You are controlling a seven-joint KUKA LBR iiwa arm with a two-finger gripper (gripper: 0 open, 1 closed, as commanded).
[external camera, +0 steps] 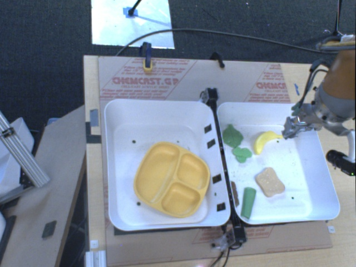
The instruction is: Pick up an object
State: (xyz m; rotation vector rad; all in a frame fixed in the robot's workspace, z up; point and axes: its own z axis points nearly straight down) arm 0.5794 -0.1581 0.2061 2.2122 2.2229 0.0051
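Reaching in from the right, the end effector (290, 128) hovers beside the banana (266, 141); its opening cannot be told.

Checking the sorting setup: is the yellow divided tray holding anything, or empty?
Empty: the yellow tray in the left bin shows three bare compartments.

Plain yellow three-compartment plastic tray (172, 179), white shallow left bin (119, 127), white right bin (314, 166), yellow curved banana (266, 141), two leafy green pieces (232, 135), green cylinder (248, 202), speckled tan bread slice (270, 182), red-lettered brown cardboard sheet (161, 77)
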